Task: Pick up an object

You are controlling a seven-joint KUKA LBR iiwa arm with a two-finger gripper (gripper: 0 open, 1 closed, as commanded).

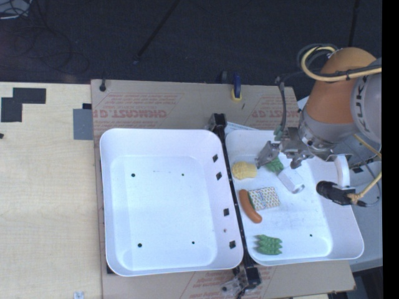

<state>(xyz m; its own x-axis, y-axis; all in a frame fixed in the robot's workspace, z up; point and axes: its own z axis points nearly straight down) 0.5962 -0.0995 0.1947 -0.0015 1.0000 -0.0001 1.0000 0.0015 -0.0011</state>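
The right bin (349, 245) holds several small objects. A yellow lump (244, 170) lies near its left wall, with an orange sausage-shaped piece (250, 206) and a patterned block (265, 197) in front of it. A green ridged piece (269, 244) rests near the front edge. Another small green piece (274, 164) and a pale clear item (291, 181) lie at the back middle. My gripper (282, 157) hangs low over the back of this bin, open, its fingers (268, 151) spread to either side. The small green piece sits just under the left finger, not gripped.
The left bin (118, 143) stands beside the right one, the two joined by a black divider (227, 185). The arm's orange band (340, 98) and cables (321, 64) overhang the right bin's back right corner. A black part (333, 192) juts over its right side.
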